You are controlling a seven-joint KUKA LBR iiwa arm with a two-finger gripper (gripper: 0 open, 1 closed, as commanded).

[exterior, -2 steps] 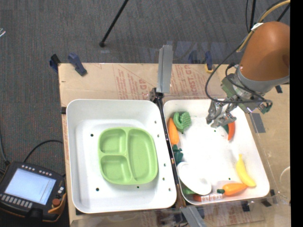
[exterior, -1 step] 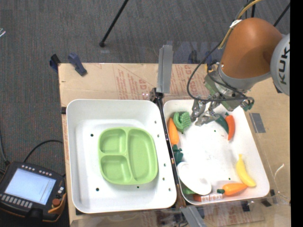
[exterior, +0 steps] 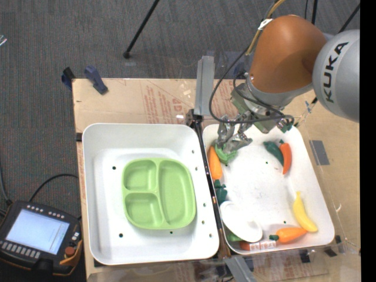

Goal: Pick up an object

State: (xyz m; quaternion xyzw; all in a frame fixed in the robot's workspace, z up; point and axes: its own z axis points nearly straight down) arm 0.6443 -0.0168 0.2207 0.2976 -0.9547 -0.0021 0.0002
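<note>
Honestly, from my screen the gripper [exterior: 233,135] sat low over the far-left corner of the right bin [exterior: 314,184], its metal fingers pointing down at a small green object [exterior: 225,153] lying against the bin's left wall. That green piece looked like soft moulded plastic, pale leaf-green, irregular in outline and lumpy, and it lay directly under the fingertips. I could not tell whether it was pinched between them or only lying beneath them, and whether the jaws were spread or closed was beyond what the feed gave me.

Just beside the green piece, along the same wall, I saw an orange carrot-shaped toy [exterior: 215,163], smooth and tapered. Across the bin near the far-right side lay another orange carrot [exterior: 286,156] with a dark green leafy piece [exterior: 273,150] touching it. A yellow banana [exterior: 304,213], glossy and curved, rested against the right wall, and a third carrot [exterior: 289,234] with a green top lay along the near edge. A white bowl-like dish [exterior: 241,221], rounded and matte, sat in the near-left corner.

The left bin [exterior: 97,157] held a light green divided plate [exterior: 158,193], a rounded rectangle with three compartments, lying flat near its middle. Both bins were shallow white plastic with rounded corners, resting on a brown cardboard-like bench top [exterior: 141,98]. The arm's orange band [exterior: 286,51] looked smooth and domed above the wrist.
</note>
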